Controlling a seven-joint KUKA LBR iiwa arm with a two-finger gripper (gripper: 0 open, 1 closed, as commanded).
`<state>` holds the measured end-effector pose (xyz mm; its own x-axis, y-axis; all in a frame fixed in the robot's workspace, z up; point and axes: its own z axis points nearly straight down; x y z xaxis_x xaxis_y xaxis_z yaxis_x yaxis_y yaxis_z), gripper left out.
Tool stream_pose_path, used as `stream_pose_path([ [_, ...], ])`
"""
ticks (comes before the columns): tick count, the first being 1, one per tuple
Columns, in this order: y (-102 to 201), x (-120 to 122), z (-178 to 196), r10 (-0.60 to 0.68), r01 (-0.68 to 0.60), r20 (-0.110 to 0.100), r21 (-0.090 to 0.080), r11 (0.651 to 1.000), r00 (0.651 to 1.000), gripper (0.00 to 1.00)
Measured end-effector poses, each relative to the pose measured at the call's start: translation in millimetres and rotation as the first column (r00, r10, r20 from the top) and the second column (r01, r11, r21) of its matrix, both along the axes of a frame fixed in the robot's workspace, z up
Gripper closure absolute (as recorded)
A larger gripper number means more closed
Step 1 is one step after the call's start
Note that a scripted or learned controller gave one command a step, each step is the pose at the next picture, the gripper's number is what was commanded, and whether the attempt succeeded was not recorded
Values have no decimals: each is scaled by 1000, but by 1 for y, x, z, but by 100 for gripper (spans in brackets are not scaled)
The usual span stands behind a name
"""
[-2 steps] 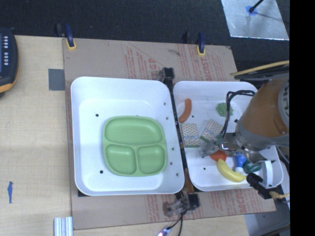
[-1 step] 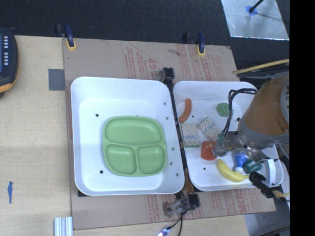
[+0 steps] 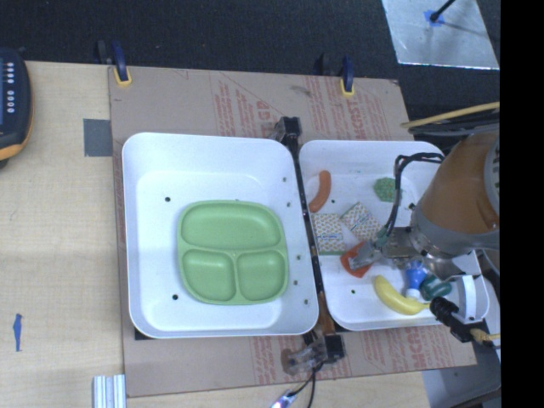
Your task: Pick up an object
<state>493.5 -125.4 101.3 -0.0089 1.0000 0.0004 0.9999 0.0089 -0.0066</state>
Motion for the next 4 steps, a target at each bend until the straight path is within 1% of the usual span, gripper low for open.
stream_pose_path([
  [1,32,53,-10,-3,3,3,0,1000,1000,0],
  [2,33,8,-10,-4,4,2,0,1000,1000,0],
  [3,32,7,0,-1,1,-1,0,1000,1000,100],
  [4,-13,-18,16,-7,7,2,1,1000,1000,100],
])
